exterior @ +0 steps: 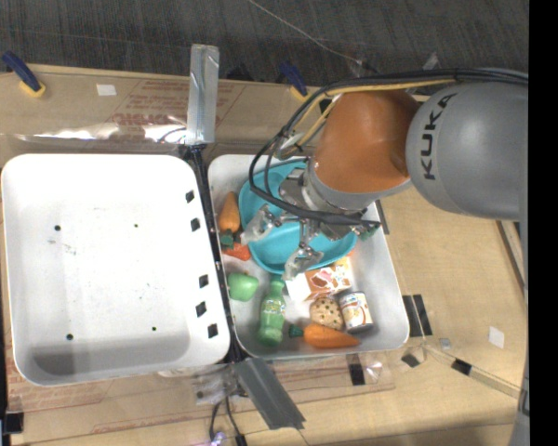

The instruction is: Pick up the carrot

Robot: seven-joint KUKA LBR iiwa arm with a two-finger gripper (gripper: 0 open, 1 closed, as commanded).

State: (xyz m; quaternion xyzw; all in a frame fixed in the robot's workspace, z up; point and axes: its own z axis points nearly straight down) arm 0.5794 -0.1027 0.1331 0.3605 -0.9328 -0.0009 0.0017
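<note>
The carrot [331, 337] lies at the near edge of the right bin [391, 291], just below a cookie box [327, 295] and a small can [356, 311]. The gripper [302, 249] hangs above a blue bowl [274, 235], well up from the carrot. I cannot tell how it is set.

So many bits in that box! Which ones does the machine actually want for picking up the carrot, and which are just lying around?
For the job:
- carrot, at the right bin's near edge
- tool, over the teal bowl

Lying about:
- teal bowl
- green bottle
- green apple
- small can
- cookie packet
- left bin
</note>
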